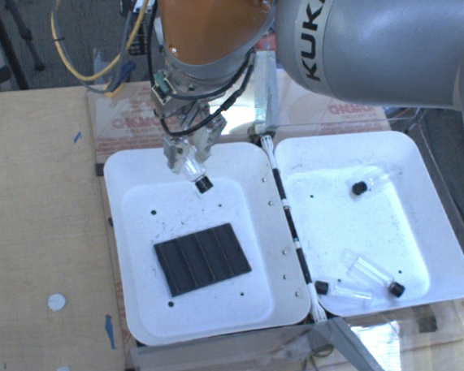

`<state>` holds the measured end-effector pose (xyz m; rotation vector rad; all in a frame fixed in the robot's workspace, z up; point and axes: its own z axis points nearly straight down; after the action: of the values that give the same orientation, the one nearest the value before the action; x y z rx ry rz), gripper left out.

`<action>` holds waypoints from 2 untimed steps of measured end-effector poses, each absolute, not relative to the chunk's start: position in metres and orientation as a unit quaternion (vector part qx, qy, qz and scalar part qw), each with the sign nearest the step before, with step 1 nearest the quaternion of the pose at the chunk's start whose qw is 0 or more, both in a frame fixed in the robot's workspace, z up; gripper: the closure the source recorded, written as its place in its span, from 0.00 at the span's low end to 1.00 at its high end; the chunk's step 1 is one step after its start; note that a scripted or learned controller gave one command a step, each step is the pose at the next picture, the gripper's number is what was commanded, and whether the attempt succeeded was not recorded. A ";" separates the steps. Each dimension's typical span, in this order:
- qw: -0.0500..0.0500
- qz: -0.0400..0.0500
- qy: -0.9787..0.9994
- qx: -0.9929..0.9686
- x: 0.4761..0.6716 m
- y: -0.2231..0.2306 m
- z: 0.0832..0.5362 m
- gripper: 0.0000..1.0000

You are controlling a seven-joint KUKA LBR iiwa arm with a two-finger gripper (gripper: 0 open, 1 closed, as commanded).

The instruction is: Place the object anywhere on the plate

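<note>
Looking down on the left bin, we see the tool hanging over its back part, its fingers pinched on a small clear vial with a black cap that points down toward the bin floor. We see the vial tilted, its cap just below the fingertips and well above the dark ribbed plate lying flat nearer the front. In the right bin we count three more clear black-capped vials, apart from the tool.
</note>
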<state>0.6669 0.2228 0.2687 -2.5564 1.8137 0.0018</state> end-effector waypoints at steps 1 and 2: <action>0.001 0.002 0.551 -0.835 0.667 0.224 0.230 1.00; 0.003 0.001 0.427 -0.904 0.666 0.226 0.236 1.00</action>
<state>0.6665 0.2262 0.2362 -2.8358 1.3380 0.0026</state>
